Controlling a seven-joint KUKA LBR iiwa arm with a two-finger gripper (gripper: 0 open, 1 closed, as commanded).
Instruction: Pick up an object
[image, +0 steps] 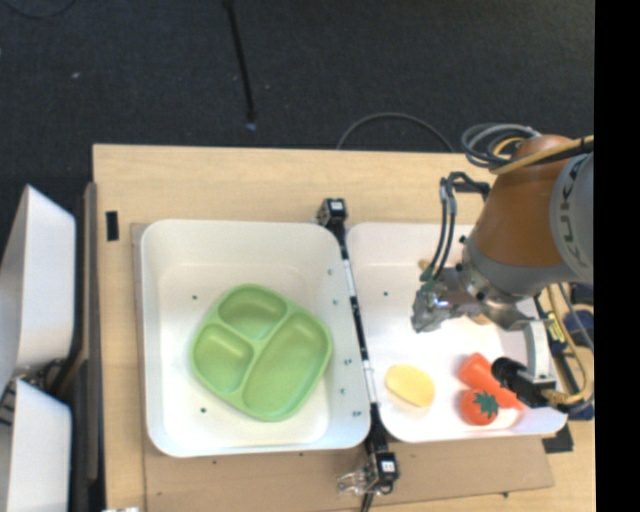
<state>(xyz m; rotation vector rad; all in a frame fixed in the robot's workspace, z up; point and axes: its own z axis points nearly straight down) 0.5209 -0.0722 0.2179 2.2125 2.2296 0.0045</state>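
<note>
Risk is arising at the grey two-finger gripper (432, 312), finger state indiscernible, hovering in the right white bin (385, 250) apart from the yellow oval toy (410, 385), so closing misses.

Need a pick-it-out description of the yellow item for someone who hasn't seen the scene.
Look in the right bin, along its near edge. The yellow piece lies closest to the divider between the bins, left of the orange piece and the red strawberry. It is the only pale yellow, smooth, rounded item.
</note>
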